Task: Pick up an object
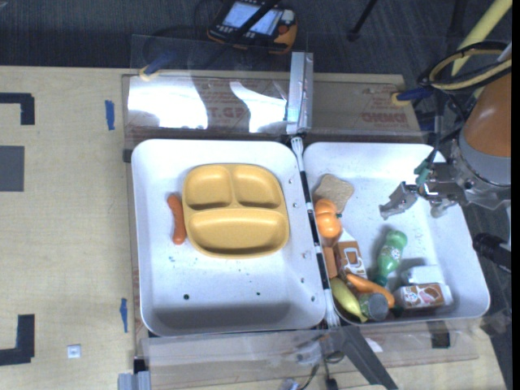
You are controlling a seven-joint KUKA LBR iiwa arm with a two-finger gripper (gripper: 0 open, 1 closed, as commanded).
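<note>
Right bin (455, 242) far half bare; near half cluttered.

Pale wooden bench (65, 242), two white bins side by side, left bin (154, 291), right bin (471, 242)

Yellow tray (236, 210), orange sausage (177, 218), green bottle (389, 252), yellow banana (346, 298), and perhaps tan bread (334, 192), in white bins (154, 242).

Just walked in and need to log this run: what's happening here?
The arm's gripper hangs over the right bin, holding nothing. Below it lie a green bottle, a banana, a bread slice and small cartons. The left bin holds a yellow divided tray and a hot dog.
</note>
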